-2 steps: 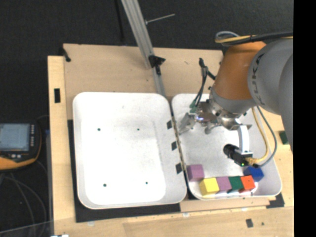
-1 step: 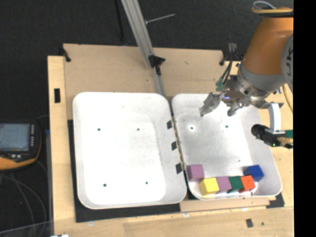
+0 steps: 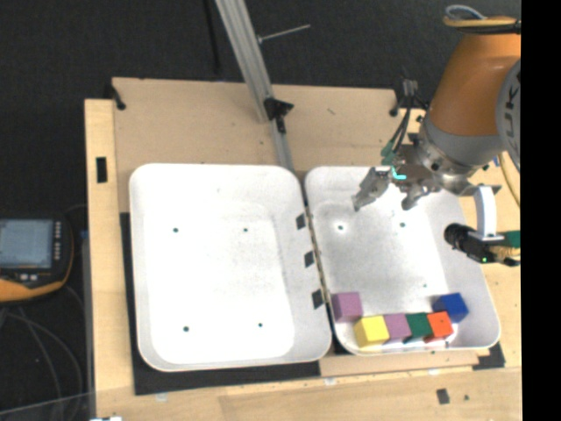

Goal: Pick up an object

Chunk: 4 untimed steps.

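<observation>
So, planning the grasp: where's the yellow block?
The yellow block sits at the right bin's near edge, below one purple block and left of another.

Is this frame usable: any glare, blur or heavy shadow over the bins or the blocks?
Camera view: even lighting; the left bin is bright white, close to washed out; the right bin shows grey speckle and faint shadow. The blocks along its near edge are soft but their colours separate. The gripper is slightly blurred; surroundings beyond the bench fall dark.
</observation>
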Tool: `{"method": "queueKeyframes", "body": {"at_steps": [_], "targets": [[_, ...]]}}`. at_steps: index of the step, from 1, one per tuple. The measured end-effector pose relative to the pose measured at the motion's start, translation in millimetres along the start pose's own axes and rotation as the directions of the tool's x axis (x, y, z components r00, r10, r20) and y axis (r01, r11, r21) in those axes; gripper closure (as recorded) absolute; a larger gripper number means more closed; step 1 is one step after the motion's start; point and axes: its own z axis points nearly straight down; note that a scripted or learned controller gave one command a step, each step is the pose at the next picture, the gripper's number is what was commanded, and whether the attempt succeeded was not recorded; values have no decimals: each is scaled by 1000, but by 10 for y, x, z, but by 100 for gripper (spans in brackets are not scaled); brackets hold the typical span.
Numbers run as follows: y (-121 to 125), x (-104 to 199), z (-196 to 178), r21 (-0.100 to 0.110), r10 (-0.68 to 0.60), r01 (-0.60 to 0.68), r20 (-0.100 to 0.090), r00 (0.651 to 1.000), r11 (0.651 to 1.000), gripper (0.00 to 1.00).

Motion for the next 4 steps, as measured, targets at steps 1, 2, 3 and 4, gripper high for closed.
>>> {"method": "queueKeyframes", "body": {"at_steps": [1, 2, 3, 4], "targets": [[362, -30, -589, -8, -6, 6, 0, 1000, 1000, 0], [127, -957, 216, 8, 6, -6, 2, 1000, 1000, 0], [446, -1008, 183, -2, -6, 6, 2, 1000, 1000, 0], [443, -1009, 66, -3, -13, 13, 4, 1000, 1000, 100]]}}
